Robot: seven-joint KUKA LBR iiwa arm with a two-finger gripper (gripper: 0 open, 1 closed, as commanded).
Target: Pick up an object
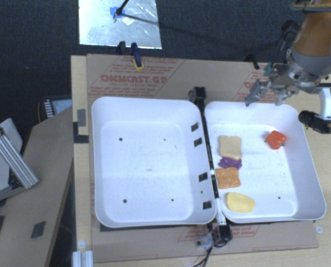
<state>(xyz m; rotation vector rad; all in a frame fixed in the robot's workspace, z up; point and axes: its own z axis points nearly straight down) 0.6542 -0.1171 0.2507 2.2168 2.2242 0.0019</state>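
Currently gripper spread wide, empty, upper right of frame above right bin rim; red object rounded, may roll away on descent.

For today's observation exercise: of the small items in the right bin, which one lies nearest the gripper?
The red-orange piece, alone near the bin's far right side, below the gripper. The tan, purple, orange and yellow pieces line the bin's left wall, farther away.
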